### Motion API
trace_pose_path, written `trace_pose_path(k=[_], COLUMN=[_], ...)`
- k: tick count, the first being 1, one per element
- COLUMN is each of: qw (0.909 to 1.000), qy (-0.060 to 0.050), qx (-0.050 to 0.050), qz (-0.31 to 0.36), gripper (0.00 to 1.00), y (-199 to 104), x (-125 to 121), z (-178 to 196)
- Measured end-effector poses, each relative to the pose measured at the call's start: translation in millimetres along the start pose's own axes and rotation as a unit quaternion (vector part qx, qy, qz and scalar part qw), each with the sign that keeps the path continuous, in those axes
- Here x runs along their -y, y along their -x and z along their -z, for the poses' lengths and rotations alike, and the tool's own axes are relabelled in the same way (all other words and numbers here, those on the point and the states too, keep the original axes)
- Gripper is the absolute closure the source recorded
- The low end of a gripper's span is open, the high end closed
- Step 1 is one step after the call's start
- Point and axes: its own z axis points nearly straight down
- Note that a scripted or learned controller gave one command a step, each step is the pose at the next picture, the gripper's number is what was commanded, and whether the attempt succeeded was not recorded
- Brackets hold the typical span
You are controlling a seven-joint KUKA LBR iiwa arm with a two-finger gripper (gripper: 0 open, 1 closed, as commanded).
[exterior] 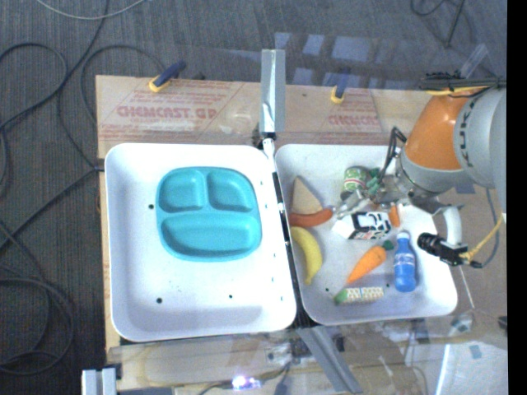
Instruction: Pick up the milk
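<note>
Floor point(99, 48): dark grey carpet with a fine ribbed texture, visible at 9, 12 and 3 o'clock around the bench. Cables point(78, 2): thin, one pale loop at 11 o'clock, dark loops at 9 o'clock and 1 o'clock. Bench top point(185, 113): pale wooden board with faded red lettering. Clamps point(165, 76): two, yellow-handled, on the board's far edge at 11 and 12 o'clock. A grey metal post point(269, 89) stands upright at 12 o'clock. Lighting: even, no hard shadows.
</note>
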Motion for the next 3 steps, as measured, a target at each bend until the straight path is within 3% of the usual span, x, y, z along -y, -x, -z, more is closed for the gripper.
trace_pose_path(k=[1,2,3], qw=[0.9996,0.9987,0.9983], qy=[0.004,-0.008,-0.01], qx=[0.002,-0.001,-0.002], qz=[0.026,0.05,0.057], gripper=[0.0,0.0,0.0], y=[11.8,-93.2,-62.7], x=[19.3,-44.4,26.3], z=[1.1,87.9,11.4])
